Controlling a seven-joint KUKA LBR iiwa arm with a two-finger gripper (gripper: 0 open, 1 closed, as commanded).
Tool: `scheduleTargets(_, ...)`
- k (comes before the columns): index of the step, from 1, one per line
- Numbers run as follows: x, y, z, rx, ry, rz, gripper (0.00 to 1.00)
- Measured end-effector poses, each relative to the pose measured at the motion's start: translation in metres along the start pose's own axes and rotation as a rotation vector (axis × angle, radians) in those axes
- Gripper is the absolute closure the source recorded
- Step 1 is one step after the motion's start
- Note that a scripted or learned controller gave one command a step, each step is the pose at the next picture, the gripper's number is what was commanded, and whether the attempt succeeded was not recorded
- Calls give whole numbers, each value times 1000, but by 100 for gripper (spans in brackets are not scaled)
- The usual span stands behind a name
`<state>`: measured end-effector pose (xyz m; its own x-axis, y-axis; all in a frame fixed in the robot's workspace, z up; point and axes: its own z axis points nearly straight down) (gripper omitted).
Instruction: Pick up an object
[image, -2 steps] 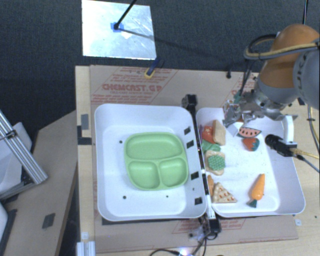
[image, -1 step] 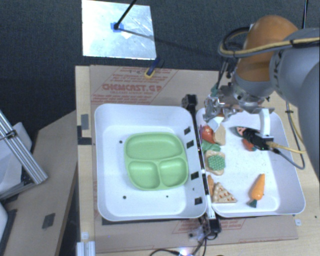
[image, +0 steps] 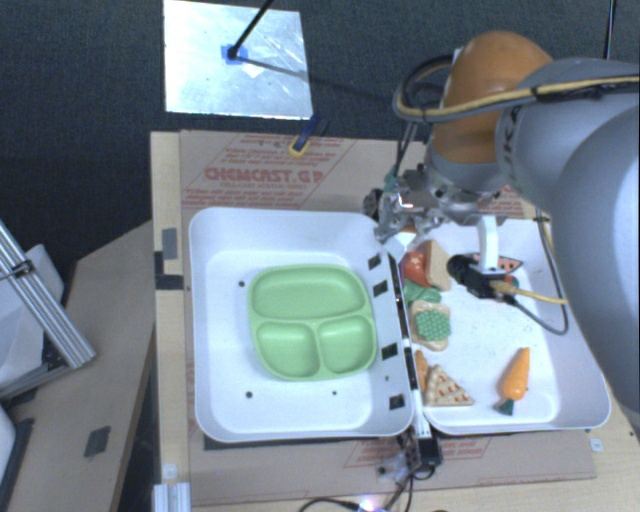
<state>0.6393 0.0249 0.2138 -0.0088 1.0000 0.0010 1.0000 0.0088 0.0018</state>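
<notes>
My gripper (image: 399, 220) hangs over the far left corner of the right bin (image: 560, 400), just above a cluster of toy food. Right below it lie a red tomato piece (image: 413, 267) and a bread slice (image: 437, 261). Toward the front follow a green leaf (image: 421, 296), a green waffle-patterned piece (image: 433, 324), a small orange piece (image: 420, 362) and a pizza slice (image: 447, 388). A carrot (image: 515, 373) rests at the front right, and a red wedge (image: 509, 266) lies behind the wrist. Nothing shows between the fingers.
The left bin (image: 215, 300) holds a green divided plate (image: 310, 320). The wall between the bins (image: 397, 330) runs close to the toy cluster. The arm's bulk covers the right bin's far right side. Cardboard (image: 260, 170) lies under the bins.
</notes>
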Motion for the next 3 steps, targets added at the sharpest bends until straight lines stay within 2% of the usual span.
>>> scheduleTargets(2, -8, -5, -17, -1, -1, 8, 100)
scheduleTargets(3, 0, 9, -18, -1, -1, 4, 100)
